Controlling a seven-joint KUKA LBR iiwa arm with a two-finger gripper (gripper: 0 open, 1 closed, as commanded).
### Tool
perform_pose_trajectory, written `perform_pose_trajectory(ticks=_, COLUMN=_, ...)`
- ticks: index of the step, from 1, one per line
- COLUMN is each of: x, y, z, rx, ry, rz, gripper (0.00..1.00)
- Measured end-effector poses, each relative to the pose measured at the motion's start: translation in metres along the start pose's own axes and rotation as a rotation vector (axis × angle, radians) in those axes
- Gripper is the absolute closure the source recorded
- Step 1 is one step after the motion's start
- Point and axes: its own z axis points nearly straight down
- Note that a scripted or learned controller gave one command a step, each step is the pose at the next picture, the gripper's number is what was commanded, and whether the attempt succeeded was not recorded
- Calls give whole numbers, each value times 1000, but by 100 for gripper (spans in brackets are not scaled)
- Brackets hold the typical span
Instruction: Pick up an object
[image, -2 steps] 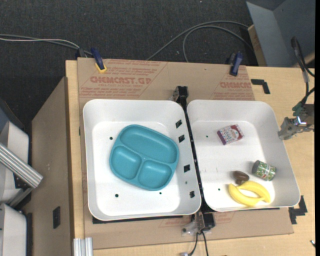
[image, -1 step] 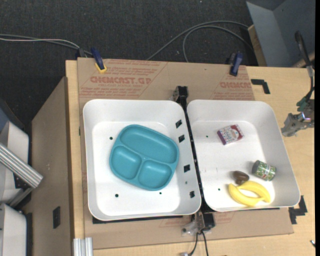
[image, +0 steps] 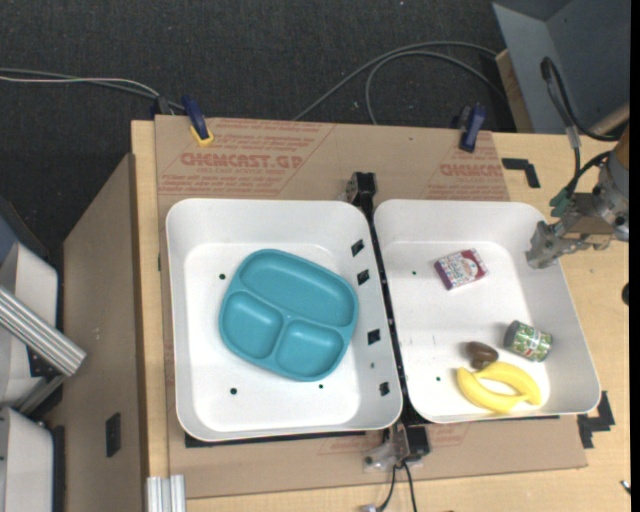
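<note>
Objects you could pick all lie loose in the right bin (image: 560, 300), apart enough to take singly: banana (image: 500, 388) at the near edge, green can (image: 527, 341) and brown lump (image: 481, 353) just beyond it, pink packet (image: 460, 269) farther back. Your left bin (image: 190, 300) carries a teal divided plate (image: 288, 313), while the gripper (image: 548, 245) hangs at the right bin's far-right rim, clear of everything; whether it is open or closed, you cannot tell.

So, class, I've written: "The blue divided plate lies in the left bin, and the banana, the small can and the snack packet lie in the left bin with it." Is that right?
Not quite. The blue divided plate does lie in the left bin, but the banana, the small can and the snack packet lie in the right bin. The camera view shows this.
</note>
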Motion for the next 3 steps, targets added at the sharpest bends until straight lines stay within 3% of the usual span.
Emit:
perform_pose_trajectory(ticks=1, x=58, y=15, z=1, rx=-2, ry=0, rz=-3, gripper=100)
perform_pose_trajectory(ticks=3, x=145, y=42, z=19, rx=-3, ry=0, rz=-2, gripper=100)
